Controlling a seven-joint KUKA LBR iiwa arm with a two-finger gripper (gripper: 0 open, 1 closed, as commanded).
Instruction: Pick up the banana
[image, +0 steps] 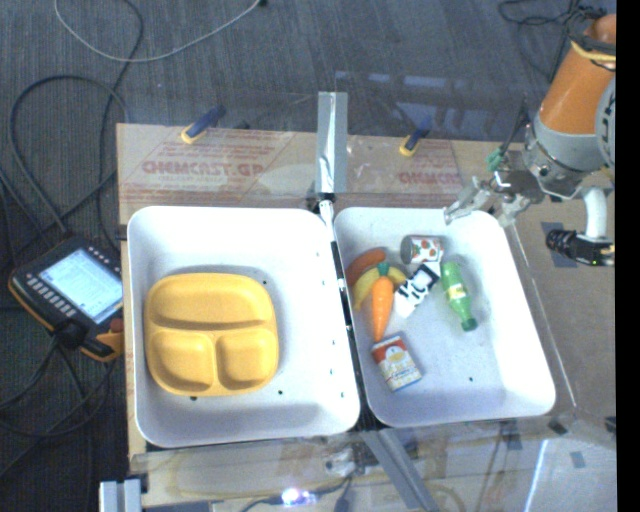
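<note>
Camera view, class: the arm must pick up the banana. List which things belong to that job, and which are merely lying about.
Belong to the job:
banana
gripper

Lying about:
carrot
green bottle
small carton
yellow tray

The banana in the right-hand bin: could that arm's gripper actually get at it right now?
Probably not cleanly. The banana is mostly buried: the carrot lies over it and a red item crowds its far side. The gripper hovers at the right bin's far rim, away from the pile.
</note>
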